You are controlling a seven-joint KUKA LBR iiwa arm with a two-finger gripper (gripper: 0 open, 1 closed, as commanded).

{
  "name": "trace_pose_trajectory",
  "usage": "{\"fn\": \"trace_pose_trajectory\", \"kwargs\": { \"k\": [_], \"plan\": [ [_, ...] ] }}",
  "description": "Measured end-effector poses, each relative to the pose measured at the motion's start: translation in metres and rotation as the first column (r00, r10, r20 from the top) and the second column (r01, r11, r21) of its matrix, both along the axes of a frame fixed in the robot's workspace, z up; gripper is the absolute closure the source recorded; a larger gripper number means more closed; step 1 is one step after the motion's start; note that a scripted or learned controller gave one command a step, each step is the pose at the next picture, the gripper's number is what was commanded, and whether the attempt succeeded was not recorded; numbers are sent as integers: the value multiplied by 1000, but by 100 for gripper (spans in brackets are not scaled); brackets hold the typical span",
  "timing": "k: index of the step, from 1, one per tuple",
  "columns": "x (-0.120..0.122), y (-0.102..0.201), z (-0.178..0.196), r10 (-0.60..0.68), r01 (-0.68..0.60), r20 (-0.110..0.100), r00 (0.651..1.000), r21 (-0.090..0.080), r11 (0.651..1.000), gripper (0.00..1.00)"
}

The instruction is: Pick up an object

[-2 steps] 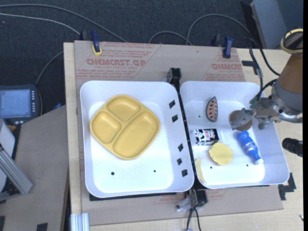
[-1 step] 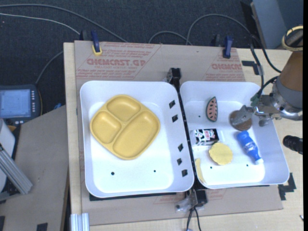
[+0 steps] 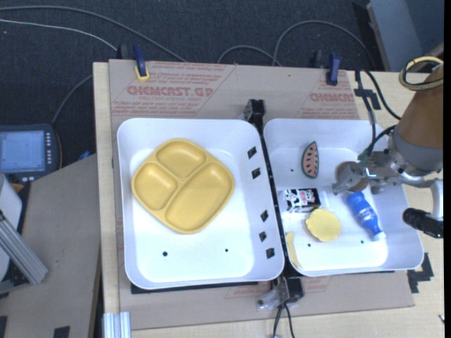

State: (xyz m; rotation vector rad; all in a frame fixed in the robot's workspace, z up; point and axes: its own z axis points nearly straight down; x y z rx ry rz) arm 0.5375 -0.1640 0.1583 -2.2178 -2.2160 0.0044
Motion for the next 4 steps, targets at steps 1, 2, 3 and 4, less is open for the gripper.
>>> {"fn": "trace_pose_trajectory", "kwargs": {
  "k": [1, 2, 3, 4],
  "plan": [
    [5, -1, -60, 0, 0, 6, 1000, -4, 1000, 0],
    [5, -1, -74, 1, -1, 3, 1000, -1, 1000, 0],
    [6, -1, -62, 1, -1, 6, 1000, -1, 1000, 100],
    [1, -7, -4, 0, 0, 13, 1000, -5, 1000, 100]
  ]
}}
